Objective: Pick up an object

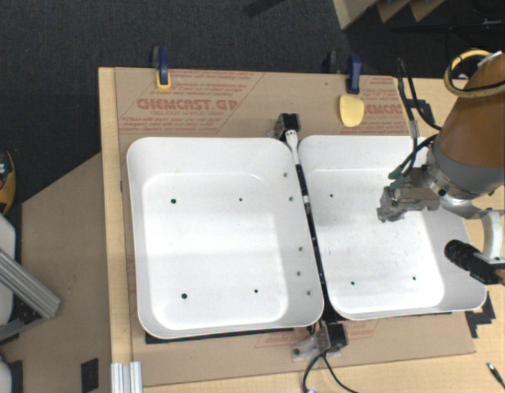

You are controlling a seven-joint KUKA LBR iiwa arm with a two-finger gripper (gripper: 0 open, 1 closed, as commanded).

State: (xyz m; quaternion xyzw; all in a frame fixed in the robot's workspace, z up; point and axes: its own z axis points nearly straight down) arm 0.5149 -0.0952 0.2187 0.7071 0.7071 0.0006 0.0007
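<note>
My gripper hangs low over the right white bin, near the middle of its right half. The grey wrist and the orange band reach in from the right edge and hide the bin's far right side. I see nothing held under the gripper. The left white bin lies beside it, and only small dark dots show on its floor. A small yellow object rests on the brown board just behind the right bin's back rim.
Two blue clamps pin the brown board at its back edge. A black clip and a cable run along the seam between the bins. Another clip sits at the front.
</note>
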